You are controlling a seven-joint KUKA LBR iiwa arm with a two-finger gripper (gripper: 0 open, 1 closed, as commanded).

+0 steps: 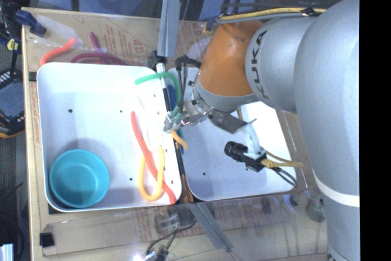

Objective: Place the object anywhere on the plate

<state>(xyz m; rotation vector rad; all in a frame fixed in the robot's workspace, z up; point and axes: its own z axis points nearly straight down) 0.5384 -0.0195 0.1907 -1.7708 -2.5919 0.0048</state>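
A round blue plate lies in the near left corner of the left bin. My gripper hangs low over the divider between the two bins, its tip at the left bin's right edge. A small orange-yellow piece shows just below the tip; whether it is held is unclear. A long red-to-yellow looped strip lies on the left bin's floor by the divider, below the gripper. A green curved piece sits above the gripper at the bin's top right.
The grey arm with its orange band covers most of the right bin. A black cable plug with a yellow lead hangs over that bin. Red and pink tubes lie behind the left bin.
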